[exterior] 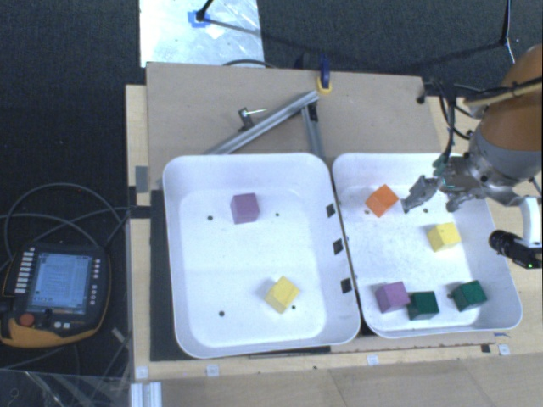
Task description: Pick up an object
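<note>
Here, seen from above at a slant, a bench holds two shallow white bins side by side, the left bin [182,227] and the right bin [501,308]. The grey arm [509,134] with its orange band reaches in from the right edge, and its gripper [422,195] hangs over the upper part of the right bin with its fingers spread apart and nothing between them. An orange block [382,200] lies just to the left of the gripper, close to the fingertips; from this angle it is hard to say whether they touch it, though they seem to be apart. A yellow block [443,236] sits below and slightly right of the gripper, near the middle of the same bin. Along the near edge of the right bin are a purple block [392,296], a dark green block [422,304] just beside it, and a second green block [467,295] further right. The left bin holds a purple cube [244,208] towards its upper middle and a yellow cube [282,294] lower down, well apart from the gripper. A handheld control pendant [53,295] lies on the floor at far left.
</note>
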### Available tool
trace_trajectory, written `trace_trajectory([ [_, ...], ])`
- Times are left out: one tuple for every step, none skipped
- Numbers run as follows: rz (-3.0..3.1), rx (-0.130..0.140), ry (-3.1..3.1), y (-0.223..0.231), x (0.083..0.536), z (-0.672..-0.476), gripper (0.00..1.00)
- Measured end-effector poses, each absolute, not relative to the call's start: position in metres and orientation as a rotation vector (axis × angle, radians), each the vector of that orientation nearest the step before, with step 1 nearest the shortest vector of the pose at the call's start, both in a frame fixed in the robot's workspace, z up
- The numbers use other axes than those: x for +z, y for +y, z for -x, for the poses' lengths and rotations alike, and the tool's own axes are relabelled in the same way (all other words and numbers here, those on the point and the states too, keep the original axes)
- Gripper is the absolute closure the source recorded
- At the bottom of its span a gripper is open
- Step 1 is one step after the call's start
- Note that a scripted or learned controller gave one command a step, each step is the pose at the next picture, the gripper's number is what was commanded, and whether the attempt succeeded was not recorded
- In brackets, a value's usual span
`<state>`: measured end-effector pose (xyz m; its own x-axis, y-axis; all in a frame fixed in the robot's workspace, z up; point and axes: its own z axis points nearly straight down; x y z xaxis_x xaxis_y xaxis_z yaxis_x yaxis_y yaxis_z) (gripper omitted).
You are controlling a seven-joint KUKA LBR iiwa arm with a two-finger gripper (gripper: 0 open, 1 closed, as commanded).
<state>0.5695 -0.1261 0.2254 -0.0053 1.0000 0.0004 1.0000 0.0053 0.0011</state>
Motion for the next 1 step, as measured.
trace_trajectory([
  [-2.216, 0.002, 2.225, -0.1261, 0.2256, -0.5696, 0.00],
])
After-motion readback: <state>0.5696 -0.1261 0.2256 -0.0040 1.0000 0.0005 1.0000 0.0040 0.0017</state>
